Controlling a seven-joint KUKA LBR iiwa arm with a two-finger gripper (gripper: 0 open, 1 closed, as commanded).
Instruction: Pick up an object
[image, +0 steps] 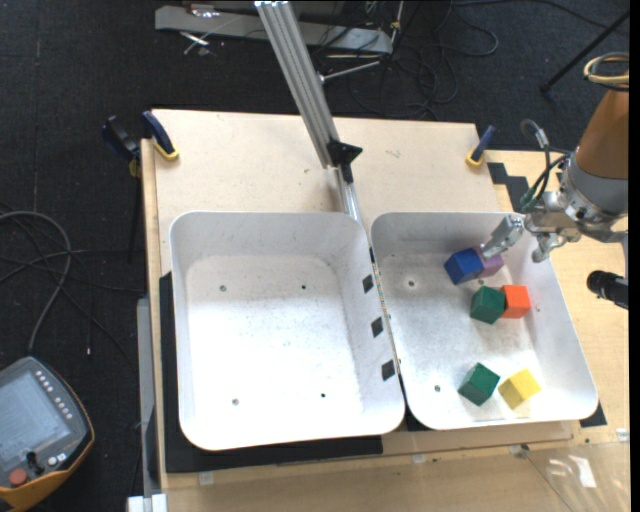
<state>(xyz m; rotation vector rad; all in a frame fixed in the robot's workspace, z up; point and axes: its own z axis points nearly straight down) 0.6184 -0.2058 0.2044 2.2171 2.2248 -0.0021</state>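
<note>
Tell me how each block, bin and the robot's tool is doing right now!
Blue block: lying in the right bin, touching the purple block.
Purple block: beside the blue one.
Upper green block: against the orange block.
Lower green block: beside the yellow block.
Right bin: holds all six blocks.
Left bin: sits flat.
Tool: hovering over the right bin's far edge, holding nothing.

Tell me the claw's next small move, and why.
Probably ease the claw down and left over the purple block. It hangs at the right bin's upper right edge, nothing visibly between its fingers, and that block, touching the blue block, lies nearest.
</note>
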